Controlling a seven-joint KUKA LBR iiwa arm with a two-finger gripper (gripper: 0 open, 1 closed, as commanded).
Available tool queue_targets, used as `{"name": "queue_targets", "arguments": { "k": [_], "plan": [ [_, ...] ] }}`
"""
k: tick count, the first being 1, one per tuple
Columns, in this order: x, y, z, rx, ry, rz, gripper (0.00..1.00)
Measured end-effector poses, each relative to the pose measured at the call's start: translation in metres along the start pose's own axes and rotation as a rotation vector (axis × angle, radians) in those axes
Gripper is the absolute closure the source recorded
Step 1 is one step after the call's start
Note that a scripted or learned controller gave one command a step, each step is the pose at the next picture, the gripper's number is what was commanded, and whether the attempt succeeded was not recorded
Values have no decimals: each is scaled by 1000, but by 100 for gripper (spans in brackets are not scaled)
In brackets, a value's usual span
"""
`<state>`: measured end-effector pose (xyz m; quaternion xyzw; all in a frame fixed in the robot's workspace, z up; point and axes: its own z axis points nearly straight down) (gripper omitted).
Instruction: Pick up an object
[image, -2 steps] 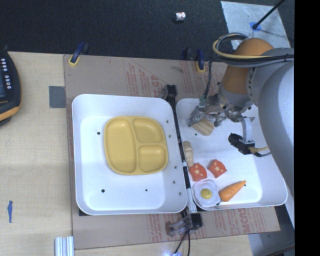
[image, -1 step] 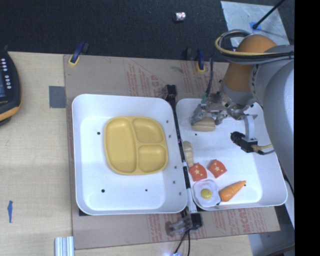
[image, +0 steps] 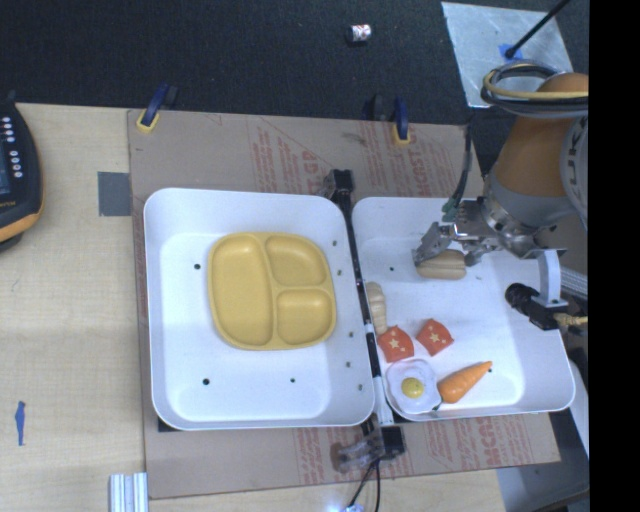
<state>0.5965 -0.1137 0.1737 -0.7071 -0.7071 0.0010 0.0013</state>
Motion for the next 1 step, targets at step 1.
{"name": "queue_targets", "arguments": {
  "k": [1],
  "plan": [
    [78,23,-32,-5,1,-11,100]
  ]
}}
